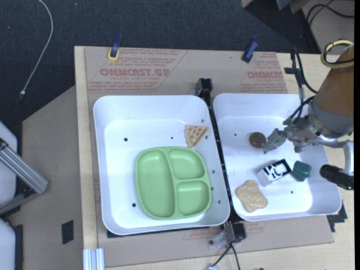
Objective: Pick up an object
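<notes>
My gripper (284,144) hangs over the right bin (225,151), reaching in from the right under the grey wrist with the orange band. Its two grey fingers are spread open with nothing between them. One fingertip is just right of a round brown disc (257,139). Below the gripper lie a black-and-white block (273,171) and a small teal piece (301,170). A tan, lumpy flat piece (251,196) rests near the bin's front.
The left bin (112,151) holds a green divided plate (172,181) and a tan waffle-patterned triangle (194,134) near the shared wall. A black clamp (203,86) sits between the bins at the back. A black cylinder (336,176) juts over the right bin's right edge.
</notes>
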Controlling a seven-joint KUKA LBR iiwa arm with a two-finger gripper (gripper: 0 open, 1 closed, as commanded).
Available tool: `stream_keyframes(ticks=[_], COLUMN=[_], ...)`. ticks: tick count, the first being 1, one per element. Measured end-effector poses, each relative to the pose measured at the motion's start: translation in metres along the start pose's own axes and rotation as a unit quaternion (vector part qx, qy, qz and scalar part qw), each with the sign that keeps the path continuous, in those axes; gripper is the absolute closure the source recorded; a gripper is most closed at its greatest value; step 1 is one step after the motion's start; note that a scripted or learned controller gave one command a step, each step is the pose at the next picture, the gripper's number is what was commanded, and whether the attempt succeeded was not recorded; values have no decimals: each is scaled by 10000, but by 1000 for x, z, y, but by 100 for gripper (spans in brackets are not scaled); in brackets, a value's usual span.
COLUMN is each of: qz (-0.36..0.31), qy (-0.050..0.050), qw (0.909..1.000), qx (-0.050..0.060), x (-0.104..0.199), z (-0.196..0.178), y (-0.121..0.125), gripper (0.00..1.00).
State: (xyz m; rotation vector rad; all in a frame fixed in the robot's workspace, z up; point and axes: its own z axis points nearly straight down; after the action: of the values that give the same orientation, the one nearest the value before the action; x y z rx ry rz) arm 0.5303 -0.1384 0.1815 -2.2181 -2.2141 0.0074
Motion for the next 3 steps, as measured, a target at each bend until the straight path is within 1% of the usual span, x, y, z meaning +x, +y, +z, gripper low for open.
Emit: stream_keyframes(ticks=[1,2,3], qz=[-10,-7,-3], qy=[-8,-5,-2], qw=[10000,10000,10000], qx=[-42,-28,-25], x=[0,2,3], z=[-4,57,99], y=[2,5,5], gripper=[0,0,0])
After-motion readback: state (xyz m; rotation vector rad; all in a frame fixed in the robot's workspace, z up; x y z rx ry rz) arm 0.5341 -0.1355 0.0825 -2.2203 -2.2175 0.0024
